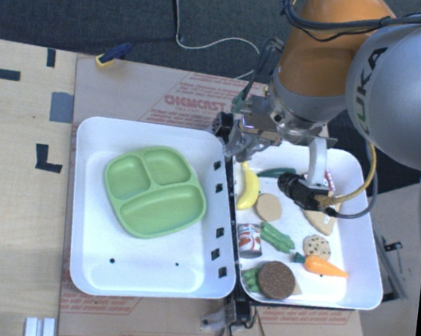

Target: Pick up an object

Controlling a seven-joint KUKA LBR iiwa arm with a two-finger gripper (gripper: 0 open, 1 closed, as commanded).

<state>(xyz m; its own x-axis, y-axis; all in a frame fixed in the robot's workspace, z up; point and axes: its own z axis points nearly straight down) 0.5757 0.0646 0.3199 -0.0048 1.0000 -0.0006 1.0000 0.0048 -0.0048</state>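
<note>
In the right bin [359, 292], nearest the camera, sits a brown burger patty [277, 280]; behind it a small can [249, 240]. Further back lies the banana [248, 187], likely light, stiff, smooth plastic, its long axis running near-to-far; take it across the middle. Above it hangs the tool [240, 140]; its state I cannot tell.
</note>
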